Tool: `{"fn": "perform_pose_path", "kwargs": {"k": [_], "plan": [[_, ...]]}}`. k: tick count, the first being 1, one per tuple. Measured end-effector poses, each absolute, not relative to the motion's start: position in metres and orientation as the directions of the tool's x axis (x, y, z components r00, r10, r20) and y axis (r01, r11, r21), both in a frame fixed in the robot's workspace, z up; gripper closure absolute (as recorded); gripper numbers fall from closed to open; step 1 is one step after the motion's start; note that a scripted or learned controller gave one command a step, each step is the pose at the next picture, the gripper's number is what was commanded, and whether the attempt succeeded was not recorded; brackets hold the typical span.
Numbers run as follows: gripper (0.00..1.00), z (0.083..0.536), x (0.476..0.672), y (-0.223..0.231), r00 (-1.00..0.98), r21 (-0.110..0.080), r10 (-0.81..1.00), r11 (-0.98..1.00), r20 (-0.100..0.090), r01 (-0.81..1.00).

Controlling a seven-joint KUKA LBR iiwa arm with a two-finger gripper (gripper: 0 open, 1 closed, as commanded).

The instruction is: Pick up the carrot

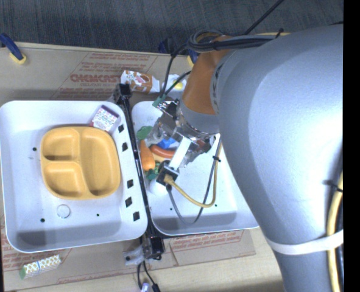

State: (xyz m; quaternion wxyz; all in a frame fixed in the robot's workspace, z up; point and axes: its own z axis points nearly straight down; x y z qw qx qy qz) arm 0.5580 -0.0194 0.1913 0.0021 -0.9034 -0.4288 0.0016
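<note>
By the hand (169,143), carrot (147,157) beside, seemingly, red toy (162,151)

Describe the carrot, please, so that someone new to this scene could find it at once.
Take the white bin that lacks the yellow plate. Near its wall on the plate's side lies the carrot, an elongated orange piece. Its neighbours, a green thing and a blue thing, differ in colour.

left bin (12,181) and right bin (228,215) are white. the plate (80,162) at centre left is mustard yellow, the carrot (147,157) orange, the packet (105,118) purple and white, the cardboard (58,62) brown with red print.
</note>
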Motion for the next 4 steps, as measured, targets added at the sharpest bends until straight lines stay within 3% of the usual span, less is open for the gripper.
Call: {"fn": "perform_pose_path", "kwargs": {"k": [1, 3, 4], "plan": [[0.0, 0.191, 0.533, -0.002, 0.756, -0.007, 0.654, -0.756, -0.004, 0.654], [0.0, 0.191, 0.529, 0.014, 0.8, -0.008, 0.601, -0.8, -0.005, 0.601], [0.0, 0.191, 0.595, -0.014, 0.754, -0.005, 0.657, -0.754, -0.003, 0.657]]}}
